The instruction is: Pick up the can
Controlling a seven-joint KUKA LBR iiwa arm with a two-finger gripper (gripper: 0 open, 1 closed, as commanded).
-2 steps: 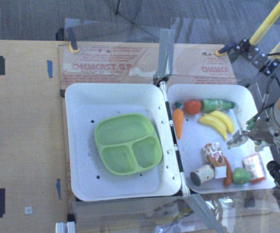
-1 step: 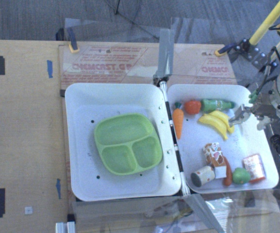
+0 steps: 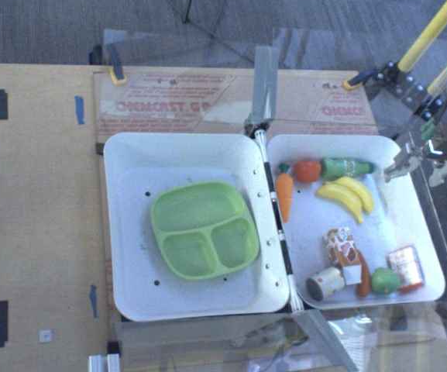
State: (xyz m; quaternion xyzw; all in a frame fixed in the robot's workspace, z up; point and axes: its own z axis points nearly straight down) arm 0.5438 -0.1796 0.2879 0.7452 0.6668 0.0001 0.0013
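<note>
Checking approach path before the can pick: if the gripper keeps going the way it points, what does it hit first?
The gripper sits at the right bin's upper right, pointing left. Likely first: the green bottle, then the tomato. Height is unclear, so it might pass above.

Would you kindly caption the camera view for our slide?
Gripper at the right bin's far edge; can lying on its side near the front.

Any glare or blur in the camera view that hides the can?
Camera view: light is even and soft, with no glare on the can; it lies on its side in the right bin, a little soft-edged yet clear. Gripper looks blurred.
</note>
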